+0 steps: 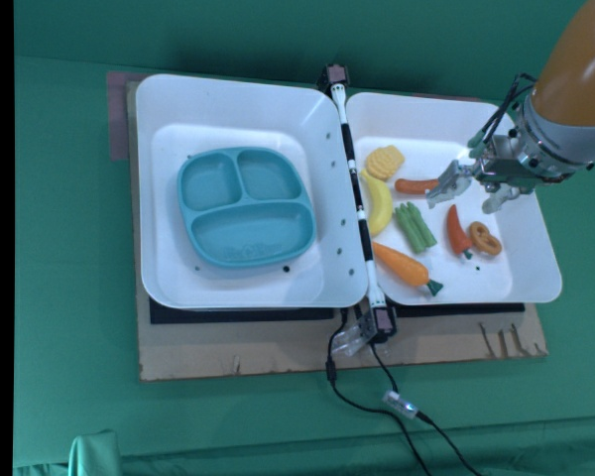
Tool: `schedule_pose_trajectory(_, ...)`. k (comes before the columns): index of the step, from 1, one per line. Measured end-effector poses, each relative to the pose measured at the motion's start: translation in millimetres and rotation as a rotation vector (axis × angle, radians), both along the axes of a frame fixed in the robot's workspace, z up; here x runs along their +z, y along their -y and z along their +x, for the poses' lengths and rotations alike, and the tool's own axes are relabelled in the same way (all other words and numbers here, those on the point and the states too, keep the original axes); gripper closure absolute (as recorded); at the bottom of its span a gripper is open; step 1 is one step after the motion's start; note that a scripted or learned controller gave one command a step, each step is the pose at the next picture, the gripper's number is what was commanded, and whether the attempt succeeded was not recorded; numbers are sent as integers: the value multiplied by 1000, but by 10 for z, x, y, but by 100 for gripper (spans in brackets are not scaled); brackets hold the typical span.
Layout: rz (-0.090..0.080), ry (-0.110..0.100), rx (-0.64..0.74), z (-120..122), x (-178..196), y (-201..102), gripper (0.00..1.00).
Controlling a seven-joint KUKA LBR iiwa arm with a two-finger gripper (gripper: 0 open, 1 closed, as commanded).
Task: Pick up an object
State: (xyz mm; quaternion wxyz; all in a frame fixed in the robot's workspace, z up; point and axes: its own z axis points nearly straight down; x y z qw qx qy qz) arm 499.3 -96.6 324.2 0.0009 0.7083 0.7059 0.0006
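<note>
Looking down at a slant on the bench, we find the two-finger metal gripper (473,189) poised above the right-hand shallow white plastic bin (535,266), its two fingers (442,186) spread apart with nothing between them. We read this open stance as readiness: the jaws need a gap wide enough to straddle a toy before they close.

Just beside the fingertip nearer the divider lies the small reddish-brown toy sausage (417,184), and below the gripper, towards the near rim, sit the red toy chilli pepper (457,230) and the brown pretzel-shaped toy (484,238), almost touching each other. Further out from the tool, towards the divider, we see the green asparagus bundle (414,226), the yellow plastic banana (378,202) and the yellow ridged crinkle-cut chip (384,162); the orange toy carrot with a green tip (407,267) lies nearest the front rim. All of these rest loose on the bin floor, so any could serve as the thing to pick up; we judge the sausage or the chilli likeliest, being closest to the tool.

Well away from the gripper, across the black-and-white hinged divider (352,181), the left-hand white bin (159,266) carries a teal three-compartment plastic plate (246,206), presumably parked there as a possible drop spot rather than a grasp target.

The grasp is not yet made; the next move, we think, calls for a descent centred on one toy.
</note>
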Motion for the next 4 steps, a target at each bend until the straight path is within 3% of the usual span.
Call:
schedule_pose_trajectory(1,-1,1,0,-244,-881,-24,0)
schedule_pose_trajectory(2,-1,8,-1,-157,-1405,48,0)
schedule_pose_trajectory(3,-3,11,-1,320,-1398,54,0)
schedule_pose_trajectory(4,-4,20,-4,339,-1272,62,100)
